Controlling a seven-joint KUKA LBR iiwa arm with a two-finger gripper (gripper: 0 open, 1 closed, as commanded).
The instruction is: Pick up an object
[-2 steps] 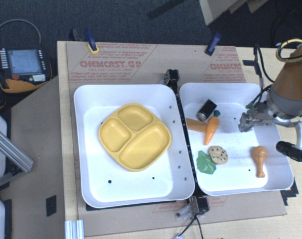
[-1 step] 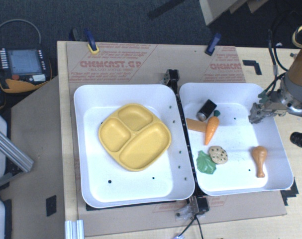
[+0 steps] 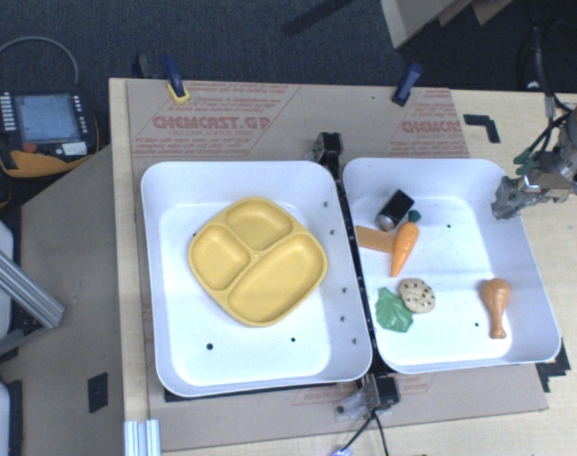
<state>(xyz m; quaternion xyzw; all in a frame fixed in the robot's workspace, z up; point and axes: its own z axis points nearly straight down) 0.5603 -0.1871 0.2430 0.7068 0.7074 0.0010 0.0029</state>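
Left bin (image 3: 164, 283) holds a yellow three-compartment plate (image 3: 258, 259), lying flat near its centre. Right bin (image 3: 526, 245): a small black cylinder (image 3: 394, 208) at upper left, touching an orange carrot (image 3: 403, 246) (long axis near vertical in view, green-tipped end toward the far rim). Nearer: a green leaf piece (image 3: 394, 313) touching a speckled cookie (image 3: 416, 295). A tan drumstick (image 3: 496, 306) lies at right, knob end far, shaft toward the near rim. My gripper (image 3: 512, 198) hangs over the right bin's far-right rim, grasping nothing; finger spacing I cannot tell. Bins sit on printed cardboard (image 3: 269, 112) over dark floor.
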